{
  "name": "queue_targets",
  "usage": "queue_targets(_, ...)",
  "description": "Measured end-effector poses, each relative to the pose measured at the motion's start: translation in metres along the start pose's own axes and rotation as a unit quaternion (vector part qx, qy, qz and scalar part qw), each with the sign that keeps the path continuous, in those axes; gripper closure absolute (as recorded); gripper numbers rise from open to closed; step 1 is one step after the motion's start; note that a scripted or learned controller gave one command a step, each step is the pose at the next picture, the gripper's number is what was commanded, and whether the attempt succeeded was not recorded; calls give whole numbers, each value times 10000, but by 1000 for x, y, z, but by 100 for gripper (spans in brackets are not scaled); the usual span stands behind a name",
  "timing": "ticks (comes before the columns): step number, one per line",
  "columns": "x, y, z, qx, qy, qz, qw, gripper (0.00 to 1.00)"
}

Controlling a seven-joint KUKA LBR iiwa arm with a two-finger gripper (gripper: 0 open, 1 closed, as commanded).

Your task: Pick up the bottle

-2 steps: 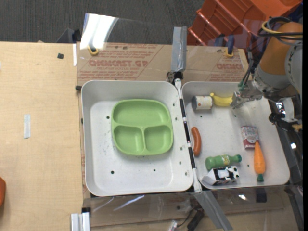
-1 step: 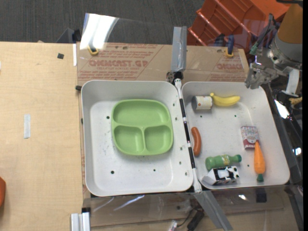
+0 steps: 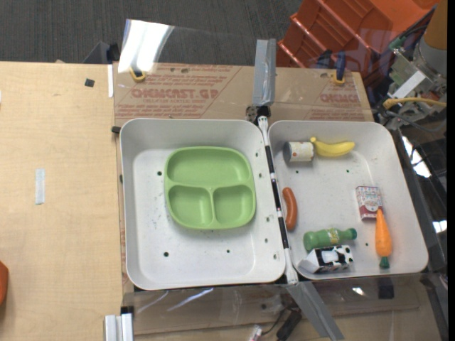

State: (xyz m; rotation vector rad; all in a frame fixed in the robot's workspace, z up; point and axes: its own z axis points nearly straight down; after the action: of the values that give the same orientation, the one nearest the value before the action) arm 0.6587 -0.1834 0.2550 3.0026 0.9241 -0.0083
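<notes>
At the near edge of the right-hand shallow white plastic bin [image 3: 398, 190], a small black-and-white cow-patterned carton [image 3: 330, 258] lies on its side at about six o'clock in that bin. Touching it just beyond lies the green plastic bottle with a white cap [image 3: 329, 238], on its side, cap pointing toward three o'clock. At about four o'clock in the same bin an orange plastic carrot with a green tip [image 3: 383, 238] lies lengthwise, green end toward the viewer. Just beyond the carrot's far end rests a small red-and-white carton [image 3: 367, 202]. Along the bin's nine o'clock wall a reddish-brown toy sausage [image 3: 289, 208] lies parallel to the divide between the bins. Farther back, near twelve o'clock, a small white-and-grey can [image 3: 300, 151] lies on its side, with a yellow plastic banana [image 3: 333, 147] just beside it toward three o'clock.

The left-hand shallow white plastic bin [image 3: 142, 247] holds a light green plastic plate with three compartments [image 3: 210, 187], sitting flat at its centre.

Both bins rest on the light wooden desk [image 3: 50, 190], with a sheet of printed brown cardboard [image 3: 206, 91] behind them.

At the far upper right, toward one o'clock from the bottle, part of the grey robot arm [image 3: 435, 45] shows at the picture's edge, well apart from the bottle; whether the tool is spread or pressed together cannot be told.
</notes>
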Motion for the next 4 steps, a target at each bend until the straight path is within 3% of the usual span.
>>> queue_targets(1, 6, -117, 32, 6, 1, 423, 9991, 100)
queue_targets(2, 11, -145, -64, -4, 9, 1983, 9801, 100)
queue_targets(3, -73, -148, -114, -1, -5, 1963, 9806, 100)
queue_targets(4, -113, -94, -118, 2, -7, 1962, 9806, 100)
